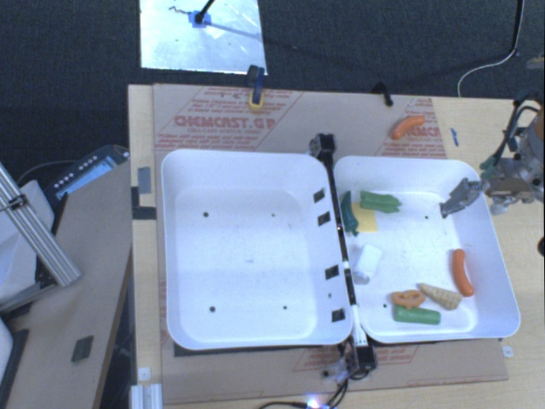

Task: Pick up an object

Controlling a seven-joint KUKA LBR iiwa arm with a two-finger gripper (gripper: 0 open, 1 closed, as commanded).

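My gripper (456, 198) hangs over the upper right part of the right bin (502, 313), reaching in from the right edge, with nothing seen between its fingers. In that bin lie a green pepper (380, 201), a yellow square piece (366, 220), a dark green piece (347, 213) by the divider, a white block (368, 261), a red-orange sausage (461, 272), an orange pretzel-like piece (407, 298), a tan cone-shaped piece (441, 295) and a green cucumber-like piece (416, 315). The gripper is well to the right of the green pepper and above the sausage.
The left bin (247, 245) sits beside the right one, joined by a black-clipped divider (336, 228). An orange sausage (407, 127) lies on the cardboard behind the right bin. A yellow-and-blue clamp (255, 89) stands at the cardboard's back edge.
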